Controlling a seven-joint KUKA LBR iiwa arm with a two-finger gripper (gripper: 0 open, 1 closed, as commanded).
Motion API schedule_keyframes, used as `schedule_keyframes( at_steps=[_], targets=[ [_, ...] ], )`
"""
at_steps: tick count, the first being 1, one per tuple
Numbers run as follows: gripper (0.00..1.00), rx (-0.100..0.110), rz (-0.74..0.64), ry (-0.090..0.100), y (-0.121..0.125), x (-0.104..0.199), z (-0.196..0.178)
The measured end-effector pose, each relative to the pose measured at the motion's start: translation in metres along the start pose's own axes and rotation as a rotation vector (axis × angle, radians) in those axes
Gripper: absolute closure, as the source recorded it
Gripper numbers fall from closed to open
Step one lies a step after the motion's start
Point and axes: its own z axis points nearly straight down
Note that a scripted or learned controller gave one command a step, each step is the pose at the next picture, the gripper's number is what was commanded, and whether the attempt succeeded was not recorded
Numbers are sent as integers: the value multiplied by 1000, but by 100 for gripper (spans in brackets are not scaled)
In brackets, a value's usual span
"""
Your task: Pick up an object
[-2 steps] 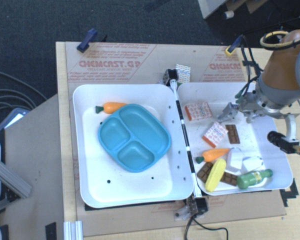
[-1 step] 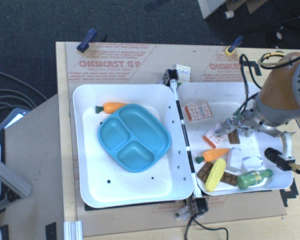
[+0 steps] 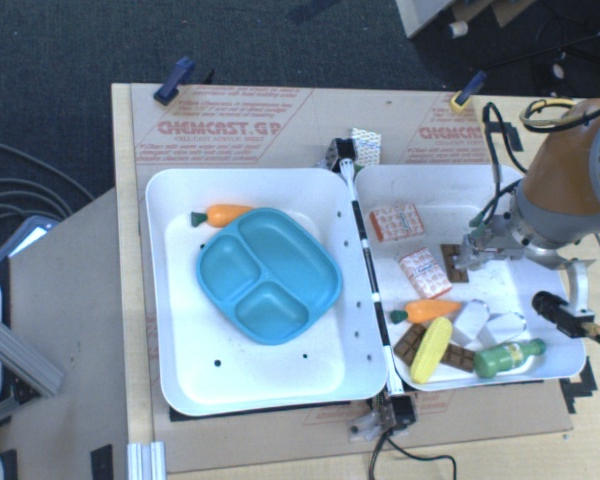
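Note:
My gripper [image 3: 467,256] reaches down into the right bin [image 3: 500,186], near its middle, just right of a small red-and-white packet [image 3: 424,272]. A dark brown piece [image 3: 454,264] lies right at the gripper's tip. Another red-and-white packet [image 3: 396,222] lies farther back. Toward the front lie an orange carrot [image 3: 428,311], a yellow corn cob [image 3: 431,349], brown chocolate bars [image 3: 462,359], a green bottle [image 3: 506,357] and white wrappers [image 3: 488,321].
The left bin [image 3: 170,298] holds a blue divided plate [image 3: 268,274] and a second carrot [image 3: 223,214] at its back left. A divider rail [image 3: 364,268] runs between the bins. A black cable [image 3: 502,138] hangs by the arm.

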Motion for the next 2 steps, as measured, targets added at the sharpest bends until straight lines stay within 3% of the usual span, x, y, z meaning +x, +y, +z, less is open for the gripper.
schedule_keyframes(
  at_steps=[1,2],
  targets=[
    [0,0,0,0,0,0,0],
    [100,-2,1,-1,0,0,-10]
  ],
)
